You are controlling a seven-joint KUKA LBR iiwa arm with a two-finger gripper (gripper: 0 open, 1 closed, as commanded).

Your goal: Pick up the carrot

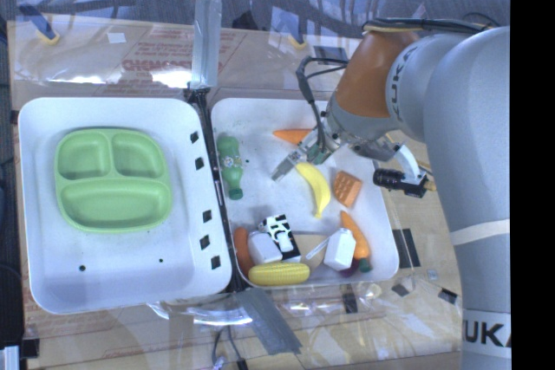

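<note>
Orange carrot (354, 235) lies below and right of the gripper (293, 162).

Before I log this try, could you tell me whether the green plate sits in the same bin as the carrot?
No, the green plate lies in the left bin, while the carrot lies in the right bin.

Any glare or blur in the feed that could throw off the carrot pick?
Camera view: bright glare on the clear plastic sheeting behind the bins and along the front edge; the white bin floor is washed out; the carrot near the front right corner is soft but distinguishable; the hand looks slightly blurred.
</note>
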